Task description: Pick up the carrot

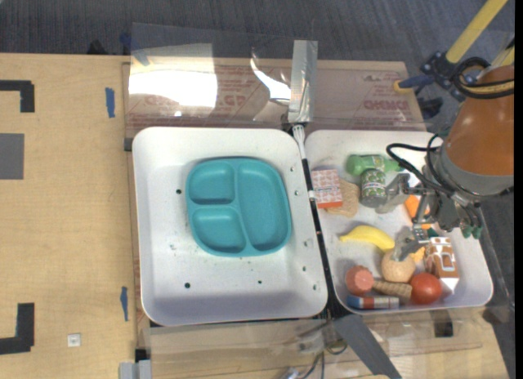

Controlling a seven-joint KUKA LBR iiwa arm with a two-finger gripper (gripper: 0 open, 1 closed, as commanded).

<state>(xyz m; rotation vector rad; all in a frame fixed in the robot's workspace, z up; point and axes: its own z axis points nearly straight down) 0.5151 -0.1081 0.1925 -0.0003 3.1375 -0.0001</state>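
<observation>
- My end effector hangs low in the right bin, over the pile of toy food. I cannot tell if it is open or closed, or if it holds anything.
- It is just above a tan, roundish food piece and right next to the yellow banana.
- My arm comes in from the right side. Its grey wrist with the orange band sits above the right bin, and the arm bends down into the bin from there.
- The carrot is a small orange thing in the right bin, close beside my end effector and partly hidden by my wrist parts. I see too little of it to say which way it points.
- Other things share that bin: a green piece, a grey can, a pink and white box, a red tomato and a red ball-like piece.
- The left bin holds a teal plate with three parts.
- Both bins sit side by side on the worktop.
</observation>
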